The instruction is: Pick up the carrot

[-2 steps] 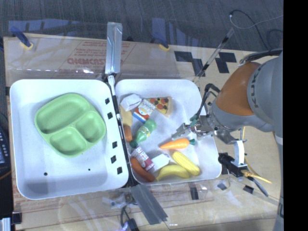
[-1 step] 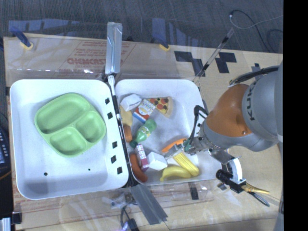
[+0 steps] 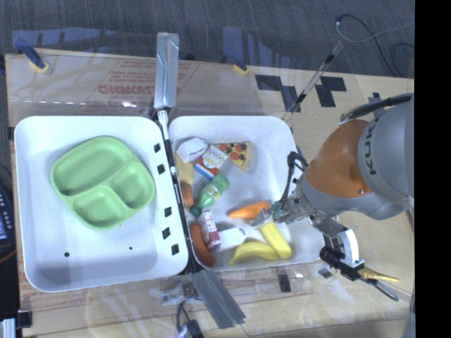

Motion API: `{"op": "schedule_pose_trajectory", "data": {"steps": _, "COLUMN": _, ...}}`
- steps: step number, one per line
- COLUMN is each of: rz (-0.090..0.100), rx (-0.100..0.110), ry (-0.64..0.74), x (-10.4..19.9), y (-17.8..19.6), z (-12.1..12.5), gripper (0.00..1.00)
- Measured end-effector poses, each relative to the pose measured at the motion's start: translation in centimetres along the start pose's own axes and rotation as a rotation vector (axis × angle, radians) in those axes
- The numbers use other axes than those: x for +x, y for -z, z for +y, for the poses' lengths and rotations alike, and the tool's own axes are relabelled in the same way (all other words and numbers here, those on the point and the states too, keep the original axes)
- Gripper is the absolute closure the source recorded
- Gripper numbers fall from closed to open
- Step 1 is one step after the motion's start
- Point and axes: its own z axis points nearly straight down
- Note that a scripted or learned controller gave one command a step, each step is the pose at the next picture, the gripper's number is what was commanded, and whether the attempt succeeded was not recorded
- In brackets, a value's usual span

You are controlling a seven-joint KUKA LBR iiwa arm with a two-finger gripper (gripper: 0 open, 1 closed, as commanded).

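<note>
The carrot (image 3: 246, 210) is a small orange piece lying flat in the right bin (image 3: 271, 132), a little right of centre, pointing left. My gripper (image 3: 277, 214) is low in the bin at the carrot's right end, between it and the corn cob (image 3: 275, 238). The grey arm with its orange band (image 3: 338, 167) comes in from the right over the bin's edge. Where the gripper meets the carrot's tip is too small and dark to make out.
Crowding the carrot are a green bottle (image 3: 212, 191), a red-labelled can (image 3: 209, 231), a banana (image 3: 254, 253) and a sausage (image 3: 199, 248). A pizza slice (image 3: 237, 155) and a small carton (image 3: 190, 148) lie further back. The left bin (image 3: 42, 259) holds a green divided plate (image 3: 103, 180).
</note>
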Motion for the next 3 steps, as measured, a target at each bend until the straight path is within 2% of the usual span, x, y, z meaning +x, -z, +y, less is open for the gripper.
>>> {"op": "schedule_pose_trajectory", "data": {"steps": 1, "rz": 0.000, "rx": -0.002, "ry": -0.085, "x": 2.0, "y": 11.1, "z": 2.6, "gripper": 1.00}}
{"op": "schedule_pose_trajectory", "data": {"steps": 2, "rz": 0.000, "rx": 0.000, "ry": -0.086, "x": 2.0, "y": 10.9, "z": 2.5, "gripper": 0.00}}
{"op": "schedule_pose_trajectory", "data": {"steps": 3, "rz": -0.007, "rx": -0.016, "ry": 0.141, "x": -1.1, "y": -0.3, "z": 2.0, "gripper": 0.00}}
